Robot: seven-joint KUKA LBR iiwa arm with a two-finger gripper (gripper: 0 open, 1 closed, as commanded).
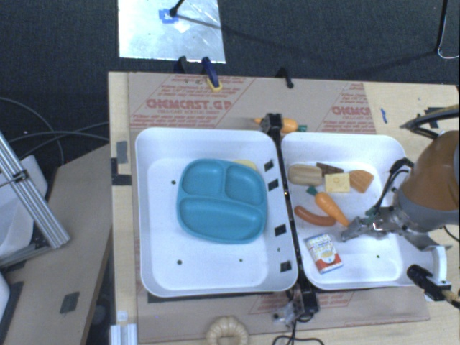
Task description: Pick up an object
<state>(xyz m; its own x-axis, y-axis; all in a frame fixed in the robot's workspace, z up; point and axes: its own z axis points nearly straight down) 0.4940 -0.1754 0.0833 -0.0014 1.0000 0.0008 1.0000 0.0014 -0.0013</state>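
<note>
The right bin holds several toy foods. An orange carrot lies slantwise near its middle, with a red sausage just left of it. Below them lies a small red and white carton. Toward the bin's back sit a tan loaf, a pale cheese cube and an orange-brown piece. My gripper reaches in from the right, low over the bin floor, with its tip just right of the carrot's lower end. Nothing shows in its grasp.
The left bin holds a blue divided plate with a small yellow thing at its far edge. An orange item sits behind the divider between the bins. The arm's body covers the right bin's right side.
</note>
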